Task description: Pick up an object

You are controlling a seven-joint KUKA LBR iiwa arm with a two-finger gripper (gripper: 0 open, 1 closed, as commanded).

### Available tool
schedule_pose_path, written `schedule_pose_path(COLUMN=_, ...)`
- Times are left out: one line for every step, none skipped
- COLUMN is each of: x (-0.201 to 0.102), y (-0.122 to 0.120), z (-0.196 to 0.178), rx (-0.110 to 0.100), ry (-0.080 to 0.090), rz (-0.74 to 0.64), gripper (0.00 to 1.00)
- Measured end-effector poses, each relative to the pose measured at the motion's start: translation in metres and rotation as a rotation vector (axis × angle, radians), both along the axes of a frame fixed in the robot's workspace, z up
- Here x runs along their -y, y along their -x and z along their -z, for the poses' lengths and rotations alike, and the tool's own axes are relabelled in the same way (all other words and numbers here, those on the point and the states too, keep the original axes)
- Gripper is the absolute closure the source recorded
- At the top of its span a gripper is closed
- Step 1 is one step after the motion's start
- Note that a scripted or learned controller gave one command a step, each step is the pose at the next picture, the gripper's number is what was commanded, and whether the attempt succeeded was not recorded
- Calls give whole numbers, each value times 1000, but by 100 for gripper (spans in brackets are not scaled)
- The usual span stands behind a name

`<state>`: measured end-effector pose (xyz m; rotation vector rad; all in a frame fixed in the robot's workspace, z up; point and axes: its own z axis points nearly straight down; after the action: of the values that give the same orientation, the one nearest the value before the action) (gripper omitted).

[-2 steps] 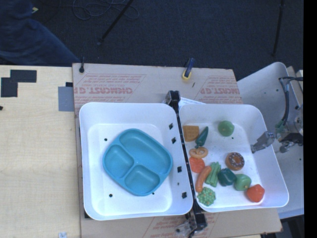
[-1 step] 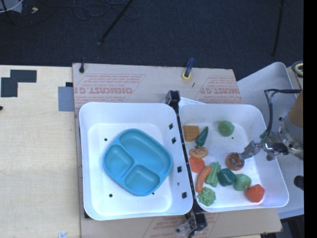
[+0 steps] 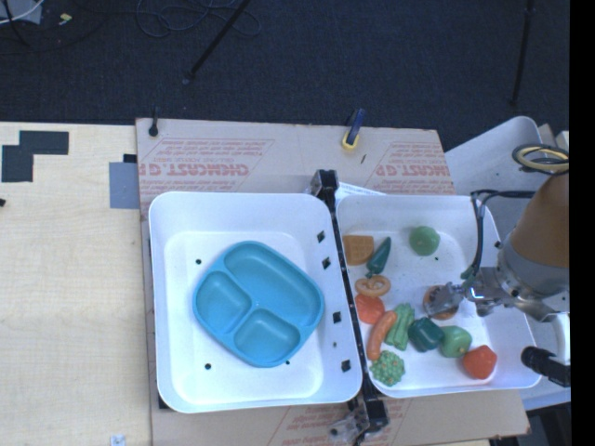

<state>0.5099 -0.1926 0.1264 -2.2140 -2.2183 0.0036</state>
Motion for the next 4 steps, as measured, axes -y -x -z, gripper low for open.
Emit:
schedule_pose_path(x=-2, y=0, z=41, rx=2, ry=1, rz=1, gripper=0)
schedule_pose_path(x=-1, y=0, z=28, rx=4, ry=1, rz=5, gripper=100)
schedule_pose_path(x=1, y=-6, z=-34, rx=10, ry=4, rz=1, gripper=100)
schedule_pose_path(x=-5, y=-1, z=-81, rx=8, ry=3, rz=1, gripper=100)
